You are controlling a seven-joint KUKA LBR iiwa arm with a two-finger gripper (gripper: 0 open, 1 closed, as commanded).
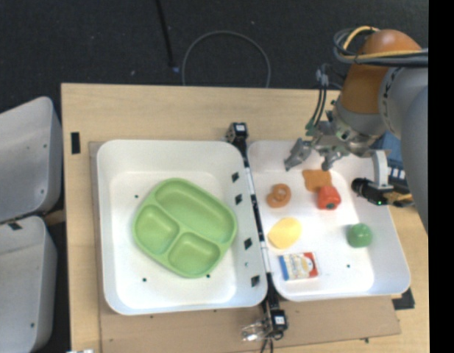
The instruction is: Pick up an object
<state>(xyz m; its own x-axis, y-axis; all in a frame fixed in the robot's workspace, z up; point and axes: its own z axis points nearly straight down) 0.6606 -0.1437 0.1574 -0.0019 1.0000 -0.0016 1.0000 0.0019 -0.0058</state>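
Observation:
My gripper (312, 160) hangs over the back of the right bin (381, 271), open, with nothing between its fingers. Just in front of it lies an orange block (316, 178), and a red piece (328, 197) touches that block's front right side. An orange ring (279, 194) lies to the left near the divider. Nearer the front are a yellow round item (285, 232), a green ball-like item (359, 234) and a small white carton with red and blue print (297, 265).
The left bin (116, 285) holds a green divided plate (184, 228). A black-clipped divider (250, 204) runs between the bins. The arm's grey body (410, 116) stands over the right bin's back right corner.

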